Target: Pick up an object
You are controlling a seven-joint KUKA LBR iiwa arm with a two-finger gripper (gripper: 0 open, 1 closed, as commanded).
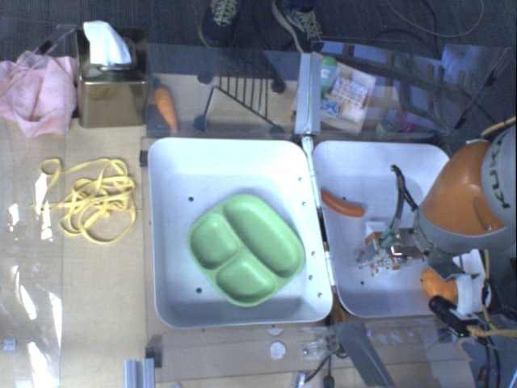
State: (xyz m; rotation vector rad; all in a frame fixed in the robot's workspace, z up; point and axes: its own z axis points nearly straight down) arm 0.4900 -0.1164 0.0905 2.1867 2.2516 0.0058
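Right bin (355, 297): gripper (380, 257) nr hot dog (342, 205).

The arm (477, 196) is a chunky rounded thing, grey shell with a fat orange band wrapping its wrist. A thin black cable (401, 188) loops off its left side toward a small, cluttered metal gripper (386, 249).
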